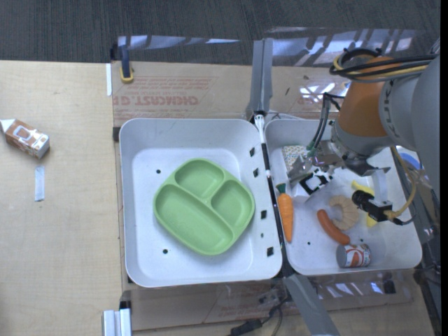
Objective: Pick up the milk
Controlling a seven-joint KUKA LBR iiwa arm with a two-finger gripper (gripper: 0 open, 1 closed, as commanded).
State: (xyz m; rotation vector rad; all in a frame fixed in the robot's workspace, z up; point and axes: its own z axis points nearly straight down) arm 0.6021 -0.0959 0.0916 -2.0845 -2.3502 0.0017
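Observation:
A small black-and-white carton [316, 182], which looks like the milk, lies in the left part of the right bin [406, 257]. My gripper [305, 168] is low in that bin, right over the carton's upper left side and partly covering it. The grey arm with its orange band [364, 110] comes in from the upper right. I cannot tell whether the gripper is touching the carton.
In the right bin lie a carrot [285, 216], a sausage [332, 227], a can [353, 255], a tan bread piece [344, 212] and a yellow item [365, 187]. The left bin [140, 257] holds a green divided plate [204, 206]. A small orange-and-white box [26, 138] lies on the bench at far left.

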